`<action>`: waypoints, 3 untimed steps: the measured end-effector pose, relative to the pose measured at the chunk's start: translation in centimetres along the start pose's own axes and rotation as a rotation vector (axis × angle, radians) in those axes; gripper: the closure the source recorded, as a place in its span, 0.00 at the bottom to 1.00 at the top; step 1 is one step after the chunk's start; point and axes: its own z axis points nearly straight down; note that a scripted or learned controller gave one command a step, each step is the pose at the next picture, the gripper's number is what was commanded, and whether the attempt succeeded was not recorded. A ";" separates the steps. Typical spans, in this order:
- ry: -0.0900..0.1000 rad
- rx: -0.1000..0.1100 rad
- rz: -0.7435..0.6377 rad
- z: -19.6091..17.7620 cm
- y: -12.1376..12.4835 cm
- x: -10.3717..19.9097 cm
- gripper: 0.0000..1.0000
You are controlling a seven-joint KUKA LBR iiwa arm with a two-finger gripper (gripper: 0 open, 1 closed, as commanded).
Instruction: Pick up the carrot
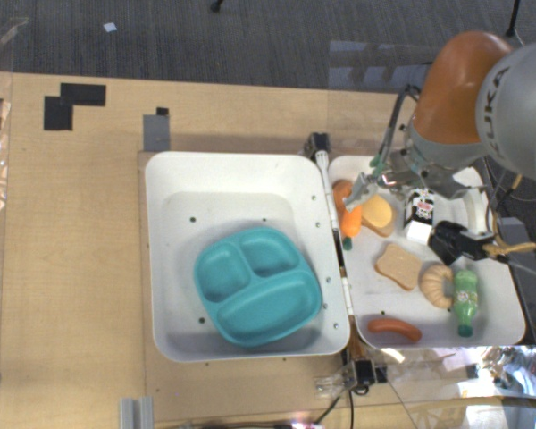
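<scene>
— Where is everything from where you hang?

— My gripper sits over the far left part of the right bin. The carrot lies just below it, against the bin's left wall. Just right of the carrot is the cheese wedge.

— And farther off?

— The bread slice lies nearer the camera, the croissant and bottle to its right, and the sausage nearest. Well to my left, a divided plate rests in the left bin.
</scene>
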 end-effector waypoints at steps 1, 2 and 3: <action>0.000 0.000 0.000 0.0 0.0 0.0 0.00; -0.005 -0.004 0.128 9.2 0.0 -4.8 0.00; -0.007 -0.014 0.121 7.8 0.4 -4.6 1.00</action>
